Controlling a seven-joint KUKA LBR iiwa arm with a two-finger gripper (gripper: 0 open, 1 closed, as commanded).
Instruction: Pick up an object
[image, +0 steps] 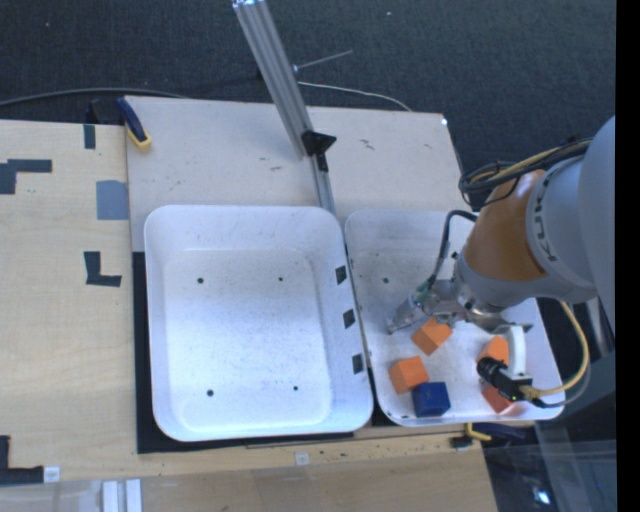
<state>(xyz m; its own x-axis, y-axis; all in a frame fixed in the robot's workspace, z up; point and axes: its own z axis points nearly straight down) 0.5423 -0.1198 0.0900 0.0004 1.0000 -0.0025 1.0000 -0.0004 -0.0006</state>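
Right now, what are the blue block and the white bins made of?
The blue block looks like foam or painted wood: matte, with no shine. Hard to tell which. The white bins look like smooth moulded plastic, with rounded rims and speckled, scuffed floors.
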